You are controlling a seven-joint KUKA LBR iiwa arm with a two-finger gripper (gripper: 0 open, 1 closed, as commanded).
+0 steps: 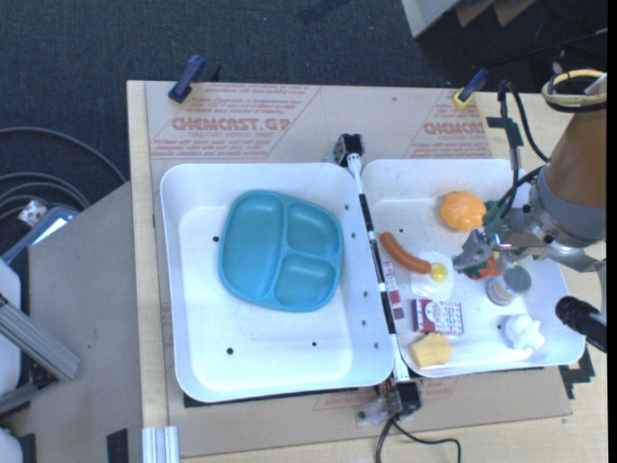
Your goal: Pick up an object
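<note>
Brown board (241, 114) (under both bins) reads "CHEMCAST".

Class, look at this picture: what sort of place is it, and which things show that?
Probably a robotics lab bench: a robot arm reaches over two white bins, toy food such as a sausage lies in one, and loose cables trail on the floor.

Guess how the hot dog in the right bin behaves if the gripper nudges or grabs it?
The hot dog is long and rounded, so a sideways nudge would probably roll it. It looks like smooth toy plastic, likely light and a bit slippery between fingers. It lies flat on the right bin floor, with a small yellow piece at its lower end, which a push may shove along.
</note>
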